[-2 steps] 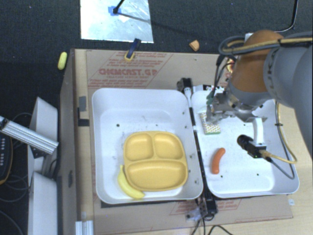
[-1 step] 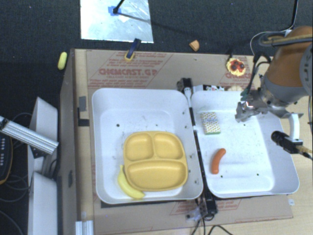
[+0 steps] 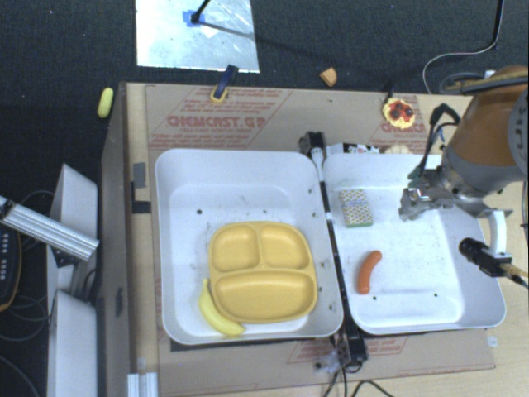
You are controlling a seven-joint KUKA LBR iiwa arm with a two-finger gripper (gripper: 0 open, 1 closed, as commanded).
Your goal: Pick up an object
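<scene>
Your claw (image 3: 411,205) hangs over the right white bin (image 3: 430,304); you cannot tell its state. The small orange sausage-shaped toy (image 3: 368,271) lies down-left of it, long axis nearly upright, leaning right.

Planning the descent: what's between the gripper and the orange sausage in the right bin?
Only bare white bin floor, as the camera view shows. The gripper is up and to the right of the sausage; the patterned sponge lies off that line, to the left.

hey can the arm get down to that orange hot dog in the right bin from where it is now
Probably yes. The hot dog lies alone on the right bin's floor, apart from the sponge, and the gripper hangs over that same bin.
</scene>
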